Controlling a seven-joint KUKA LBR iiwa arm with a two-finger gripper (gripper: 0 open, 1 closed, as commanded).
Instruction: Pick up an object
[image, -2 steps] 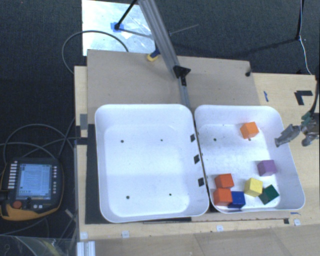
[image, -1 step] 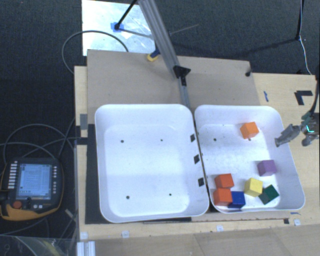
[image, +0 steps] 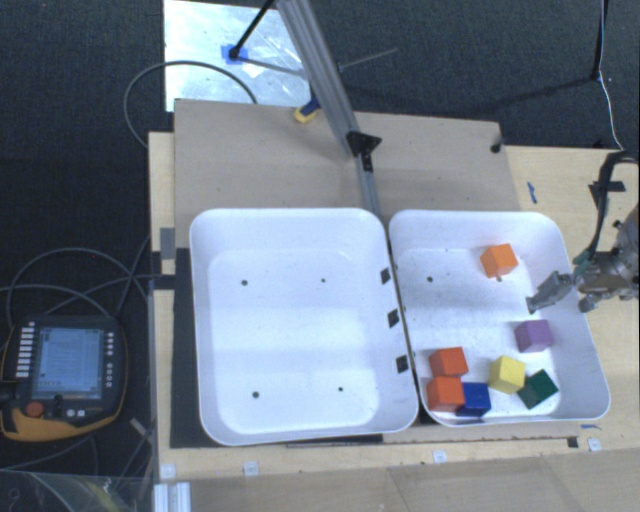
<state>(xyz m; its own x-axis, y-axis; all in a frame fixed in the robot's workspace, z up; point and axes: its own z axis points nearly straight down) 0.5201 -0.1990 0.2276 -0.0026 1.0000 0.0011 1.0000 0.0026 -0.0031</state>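
Here the desk carries two shallow white bins side by side; all places below are taken from the right bin.

Left bin: touches the right bin's left wall, with small black clips along the seam.

Pendant: well left of the right bin, off the desk on the dark floor, screen lit, cables looped round it.

Hand: comes in over the right bin's right rim, about mid-height of that wall. One grey finger shows, slanting down toward the bin floor; whether the fingers are apart or together I cannot tell. Nothing visible between them.

Blocks, all inside the right bin:
- orange block, upper right part of the bin, near the hand, up and left of it, apart from it.
- purple block, by the right wall, just below the hand, not touching it.
- two orange-red blocks, stacked close at the bottom centre.
- yellow block, bottom right, beside a green block.
- blue block, on the bottom rim, touching the orange-red pair.
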